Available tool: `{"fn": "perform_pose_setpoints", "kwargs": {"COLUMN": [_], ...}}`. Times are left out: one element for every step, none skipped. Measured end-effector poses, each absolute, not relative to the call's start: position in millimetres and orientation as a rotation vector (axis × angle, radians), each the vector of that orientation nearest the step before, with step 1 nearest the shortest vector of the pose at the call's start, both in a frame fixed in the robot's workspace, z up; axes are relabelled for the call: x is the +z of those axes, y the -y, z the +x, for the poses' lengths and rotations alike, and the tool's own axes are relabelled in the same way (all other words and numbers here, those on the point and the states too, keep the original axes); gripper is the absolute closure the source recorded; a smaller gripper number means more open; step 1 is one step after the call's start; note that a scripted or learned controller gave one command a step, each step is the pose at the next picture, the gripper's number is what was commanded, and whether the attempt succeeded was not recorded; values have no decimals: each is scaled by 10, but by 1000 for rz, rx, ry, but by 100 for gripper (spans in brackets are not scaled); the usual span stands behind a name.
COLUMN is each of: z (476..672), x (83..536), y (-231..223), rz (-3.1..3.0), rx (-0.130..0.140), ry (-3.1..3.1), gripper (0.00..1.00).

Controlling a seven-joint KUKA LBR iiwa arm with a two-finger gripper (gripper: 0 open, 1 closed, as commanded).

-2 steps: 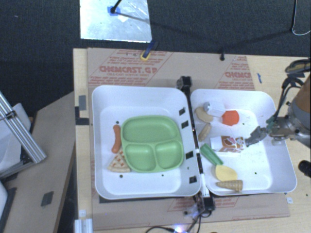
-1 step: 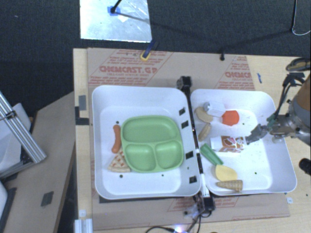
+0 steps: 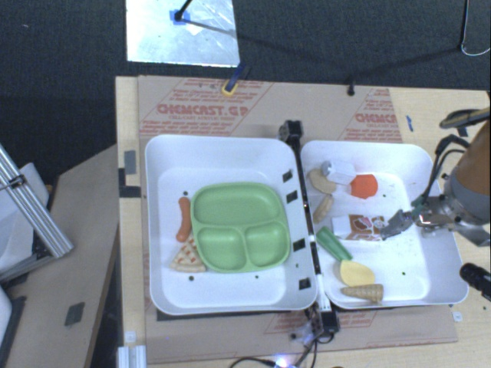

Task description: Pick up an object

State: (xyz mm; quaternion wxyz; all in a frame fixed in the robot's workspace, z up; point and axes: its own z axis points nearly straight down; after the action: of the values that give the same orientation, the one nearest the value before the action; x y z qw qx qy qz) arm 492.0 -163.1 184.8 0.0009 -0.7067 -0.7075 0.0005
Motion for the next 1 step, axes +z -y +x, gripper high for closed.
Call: {"fn": "perform_pose_setpoints", "kwargs": {"z": [4820], "x": [1328], "y": [1588], "rz": [-2217], "rx": [2], "ry": [2220], "gripper": [0]}}
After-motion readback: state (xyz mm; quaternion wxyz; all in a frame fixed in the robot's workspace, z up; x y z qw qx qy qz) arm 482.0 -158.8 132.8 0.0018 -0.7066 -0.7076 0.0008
